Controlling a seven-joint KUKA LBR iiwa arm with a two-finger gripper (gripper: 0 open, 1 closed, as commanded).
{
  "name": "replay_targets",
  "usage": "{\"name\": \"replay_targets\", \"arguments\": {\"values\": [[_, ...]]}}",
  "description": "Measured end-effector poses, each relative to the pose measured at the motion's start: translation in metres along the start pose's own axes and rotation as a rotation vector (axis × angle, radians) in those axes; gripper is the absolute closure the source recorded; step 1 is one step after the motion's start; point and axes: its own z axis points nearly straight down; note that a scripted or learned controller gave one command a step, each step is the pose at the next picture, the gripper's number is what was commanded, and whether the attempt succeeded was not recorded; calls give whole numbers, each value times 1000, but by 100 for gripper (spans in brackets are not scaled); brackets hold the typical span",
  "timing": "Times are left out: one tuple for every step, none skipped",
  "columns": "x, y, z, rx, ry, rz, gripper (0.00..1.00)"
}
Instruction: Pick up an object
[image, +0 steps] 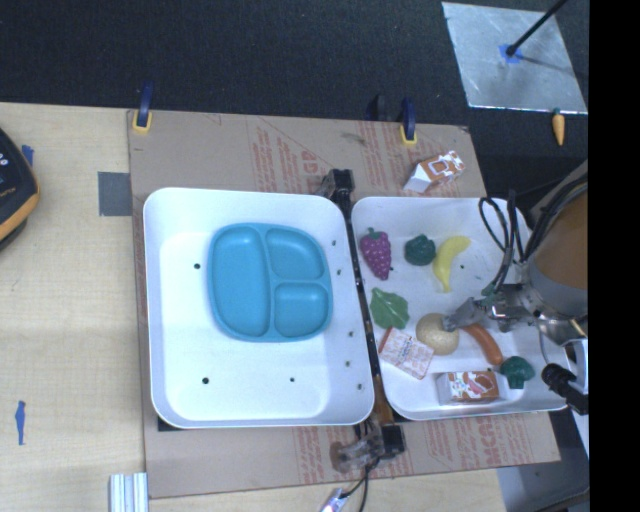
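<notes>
Gripper (462, 318) work was the matter here: we saw the arm (560, 262) reaching in from the right over the right bin (395, 215), its tip low beside a pale round potato (436, 334) and the far end of an orange sausage (486, 346). We could not tell the state of the tool at this slant.

In our judgement the step in hand was settling on one item to lift. The potato and sausage lay nearest, touching or nearly so, so a clean descent centred on one seemed wise, lest the other be nudged. The smooth rounded potato looked likely to slip unless gripped across its middle.

Around them lay toy foods of glossy plastic: bumpy purple grapes (376, 251) and a dark green pepper (420, 249) toward the far side, a curved yellow banana (450, 260) to their right, a leafy green piece (389, 307), a flat printed packet (406, 353), a small carton (472, 385) and a green knob-shaped piece (517, 371) near the front.

The left bin (170, 300) held a smooth blue divided plate (270, 280). A small box (436, 172) sat on the cardboard (250, 150) beyond the bins.
</notes>
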Motion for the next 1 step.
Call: {"name": "replay_targets", "arguments": {"values": [[0, 0, -10, 4, 2, -5, 100]]}}
